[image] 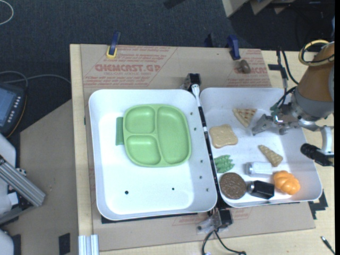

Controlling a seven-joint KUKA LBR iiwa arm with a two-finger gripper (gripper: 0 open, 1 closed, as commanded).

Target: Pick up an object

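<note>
Seen from above at a slant: two shallow white bins side by side on a brown desk (159, 57).

In the left bin (106, 158), a green divided plate (157, 135) with three compartments, lying flat near the middle.

In the right bin (228, 101), several small toy foods spread apart: a waffle wedge (245, 116) near the top, a slice of toast (223, 136) below and left of it, a tan wedge-shaped piece (271, 154) right of centre, green pea pods (223, 163) against the left wall, a round brown cookie (232, 185) at the lower left, a small white piece (257, 168), a black piece (261, 189) beside the cookie, and an orange pumpkin (287, 182) at the lower right.

Reaching in from the right, a grey arm (313, 97) with an orange band. Jaws (263, 125) low over the right bin, just right of the waffle wedge and above the tan wedge. Fingers spread apart, nothing between them.
</note>
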